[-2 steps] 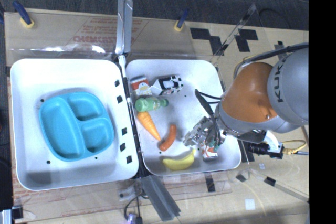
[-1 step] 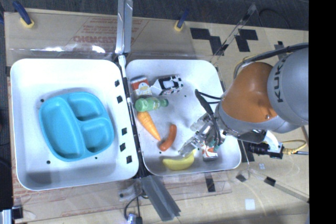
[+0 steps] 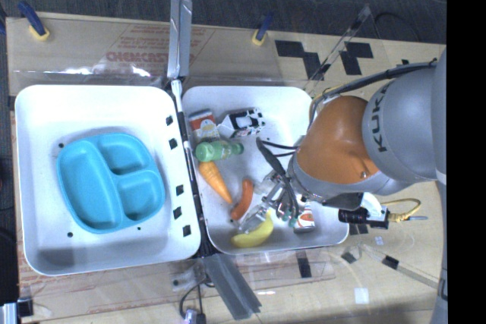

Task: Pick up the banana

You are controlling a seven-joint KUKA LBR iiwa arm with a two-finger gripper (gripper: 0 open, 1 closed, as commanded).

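The yellow banana (image 3: pixel 254 233) lies curved along the front wall of the right bin (image 3: pixel 228 96). My gripper (image 3: pixel 267 207) hangs just above the banana's right half, low in the bin. Its metal fingers (image 3: pixel 257 213) look spread apart and open, with nothing between them. One fingertip is close to the banana's upper edge; I cannot tell whether it touches. The grey and orange wrist (image 3: pixel 338 148) covers the bin's right side.
An orange carrot (image 3: pixel 215 178), a red sausage-like piece (image 3: pixel 243 199), a green bottle (image 3: pixel 218 151), a red and white can (image 3: pixel 201 122) and a black and white item (image 3: pixel 247 120) share the right bin. A small red and white item (image 3: pixel 304 220) lies by the gripper. A blue divided tray (image 3: pixel 112 180) sits in the left bin (image 3: pixel 38 163).
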